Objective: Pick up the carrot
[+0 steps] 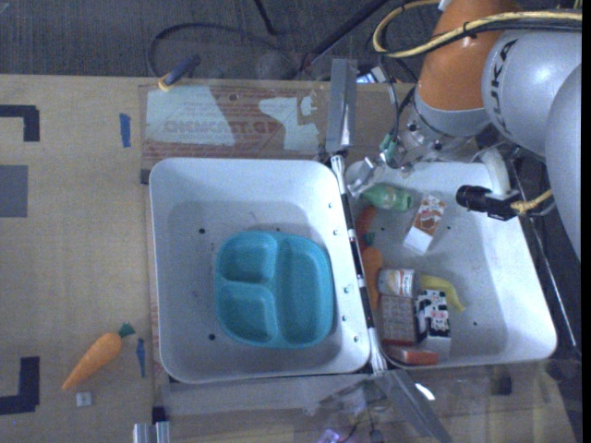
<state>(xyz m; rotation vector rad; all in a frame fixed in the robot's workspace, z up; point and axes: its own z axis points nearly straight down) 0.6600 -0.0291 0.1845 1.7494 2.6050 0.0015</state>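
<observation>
You had the carrot (93,359) lying on the bench (65,247), outside both bins, at the near left. Its long axis ran diagonally, leaf end far-right. Your tool (392,155) hung over the right bin's (517,275) far left corner, well apart; its opening could not be determined.

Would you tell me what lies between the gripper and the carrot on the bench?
In the camera view, the left bin holding the blue divided tray lies between the gripper, up over the right bin, and the carrot outside on the bench.
</observation>
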